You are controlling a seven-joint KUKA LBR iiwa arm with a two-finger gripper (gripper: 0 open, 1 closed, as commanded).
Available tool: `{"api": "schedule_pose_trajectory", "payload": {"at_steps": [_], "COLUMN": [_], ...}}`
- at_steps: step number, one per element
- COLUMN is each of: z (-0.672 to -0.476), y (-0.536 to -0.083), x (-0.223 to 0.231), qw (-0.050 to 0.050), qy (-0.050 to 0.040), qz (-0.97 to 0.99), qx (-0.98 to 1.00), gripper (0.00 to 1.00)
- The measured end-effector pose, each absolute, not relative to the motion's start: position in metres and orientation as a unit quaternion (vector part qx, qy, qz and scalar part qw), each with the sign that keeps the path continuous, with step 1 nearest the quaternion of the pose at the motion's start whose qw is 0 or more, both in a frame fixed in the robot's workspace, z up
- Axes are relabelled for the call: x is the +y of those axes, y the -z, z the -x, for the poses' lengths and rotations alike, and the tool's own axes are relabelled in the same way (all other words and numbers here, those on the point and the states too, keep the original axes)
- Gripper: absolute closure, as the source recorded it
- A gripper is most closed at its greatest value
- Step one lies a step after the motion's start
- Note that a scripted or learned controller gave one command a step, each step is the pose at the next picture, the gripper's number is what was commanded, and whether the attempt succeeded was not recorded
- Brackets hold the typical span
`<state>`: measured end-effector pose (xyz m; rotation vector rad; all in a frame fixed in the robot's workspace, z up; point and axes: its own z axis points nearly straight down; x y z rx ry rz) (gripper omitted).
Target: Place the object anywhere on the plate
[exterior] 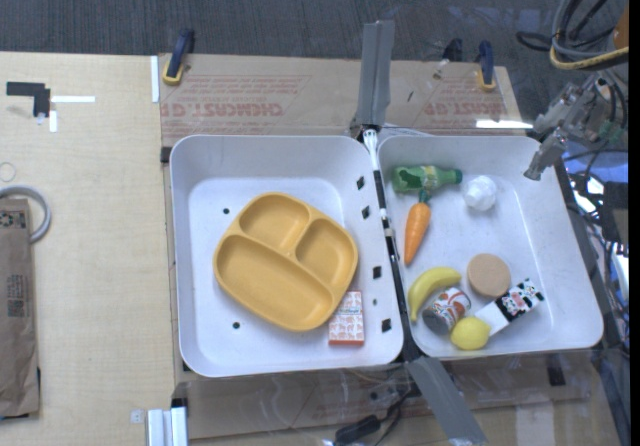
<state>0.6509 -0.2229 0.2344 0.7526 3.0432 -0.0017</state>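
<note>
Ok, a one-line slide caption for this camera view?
Yellow plate in left bin; toy food in right bin; gripper at right bin's far corner.

I see the wooden bench (80, 234) bearing two white bins (185, 264) side by side; cardboard (260, 94) lies behind them, well left of my jaws.

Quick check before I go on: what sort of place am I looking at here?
Probably a robotics lab bench: two white bins clamped over cardboard, toy food like a carrot and banana, a yellow plate, cables at right.
</note>
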Motion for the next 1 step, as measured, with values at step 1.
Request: {"api": "schedule_pose_trajectory", "payload": {"at_steps": [1], "z": [-0.6523], "y": [-0.183], "x": [-0.165], "qw": [0.002], "qy": [0.0], "qz": [-0.067], "qx": [0.998], "gripper": [0.0]}}
